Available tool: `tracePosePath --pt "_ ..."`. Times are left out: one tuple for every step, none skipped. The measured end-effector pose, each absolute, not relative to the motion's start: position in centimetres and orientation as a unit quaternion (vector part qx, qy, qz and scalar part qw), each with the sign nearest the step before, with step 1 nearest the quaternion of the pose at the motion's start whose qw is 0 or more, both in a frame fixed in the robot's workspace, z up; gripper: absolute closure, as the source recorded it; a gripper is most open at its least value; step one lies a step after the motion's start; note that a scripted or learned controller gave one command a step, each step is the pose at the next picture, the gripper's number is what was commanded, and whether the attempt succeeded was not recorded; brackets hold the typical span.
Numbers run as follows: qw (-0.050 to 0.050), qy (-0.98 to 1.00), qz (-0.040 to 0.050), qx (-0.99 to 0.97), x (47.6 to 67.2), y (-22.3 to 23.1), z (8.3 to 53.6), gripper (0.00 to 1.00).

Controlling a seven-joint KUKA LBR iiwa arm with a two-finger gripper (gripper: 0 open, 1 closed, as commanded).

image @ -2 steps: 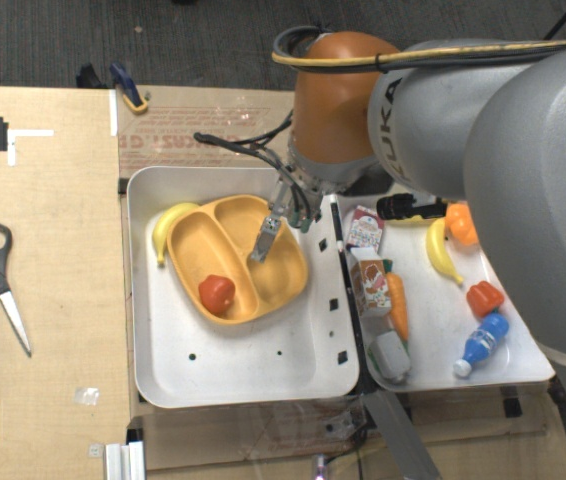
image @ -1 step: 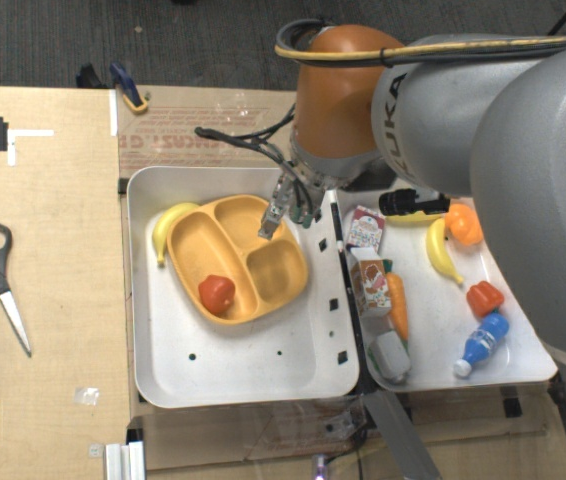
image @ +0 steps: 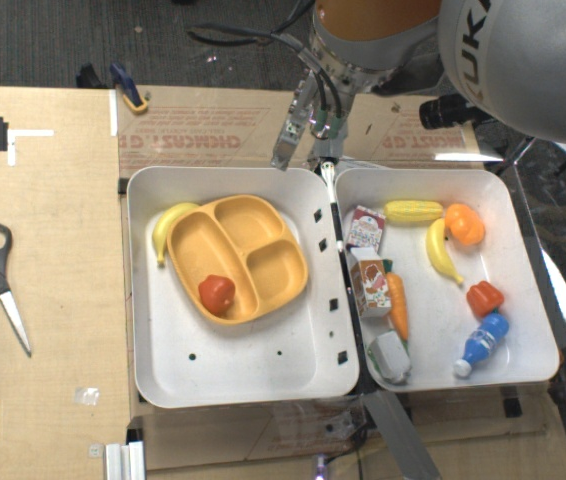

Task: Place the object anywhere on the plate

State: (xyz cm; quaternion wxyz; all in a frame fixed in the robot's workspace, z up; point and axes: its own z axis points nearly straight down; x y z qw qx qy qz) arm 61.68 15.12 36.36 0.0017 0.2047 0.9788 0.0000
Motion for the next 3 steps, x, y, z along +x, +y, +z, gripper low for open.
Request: tracePosePath --pt "0.000 0.999 0.0000 0.040 57.0 19.2 36.5 1.00" --pt "0.002 0.998 0.0005 -0.070 51.4 19.4 41.4 1.00" --pt "0.001 0.999 0.0002 -0.040 51.0 19.9 39.9 1.00"
